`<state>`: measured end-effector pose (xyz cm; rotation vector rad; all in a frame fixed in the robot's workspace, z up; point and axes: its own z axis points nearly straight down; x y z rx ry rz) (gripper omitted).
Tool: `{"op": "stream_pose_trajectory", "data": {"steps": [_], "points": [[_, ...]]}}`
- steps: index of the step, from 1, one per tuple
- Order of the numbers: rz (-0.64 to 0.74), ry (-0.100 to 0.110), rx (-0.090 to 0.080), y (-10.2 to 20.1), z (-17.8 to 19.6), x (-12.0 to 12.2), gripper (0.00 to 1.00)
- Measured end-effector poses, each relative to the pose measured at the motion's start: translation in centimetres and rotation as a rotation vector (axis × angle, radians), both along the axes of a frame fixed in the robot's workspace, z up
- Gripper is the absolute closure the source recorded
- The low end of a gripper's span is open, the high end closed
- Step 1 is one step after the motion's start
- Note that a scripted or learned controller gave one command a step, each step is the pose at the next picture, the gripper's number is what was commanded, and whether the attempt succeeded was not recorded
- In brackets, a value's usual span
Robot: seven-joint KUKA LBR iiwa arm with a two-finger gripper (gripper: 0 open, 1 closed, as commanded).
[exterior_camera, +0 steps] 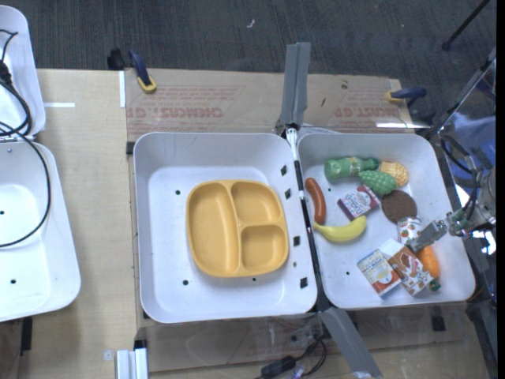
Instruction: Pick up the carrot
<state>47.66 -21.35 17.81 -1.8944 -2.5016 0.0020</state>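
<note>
Orange carrot [428,262] lies in your right bin [450,287]; your gripper [430,234] hovers just above it, grip state unclear.

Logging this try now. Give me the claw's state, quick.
Claw: cannot be told whether open or closed at this size; it sits low in the right bin, just above the carrot, with nothing visibly held.

Two bins sit side by side. The left bin [150,212] holds a divided tray [237,227] at its middle. In the right bin [442,172], a sausage [316,200] lies nearest the shared wall, a banana [342,230] just in front of it — the carrot [429,262] lies far right, beside small cartons [394,268].
</note>
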Motion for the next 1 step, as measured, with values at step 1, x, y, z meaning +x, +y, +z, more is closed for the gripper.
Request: {"op": "stream_pose_trajectory", "data": {"steps": [1], "points": [[0.069,-0.019,-0.002,-0.63,-6.76,0.70,0.00]]}}
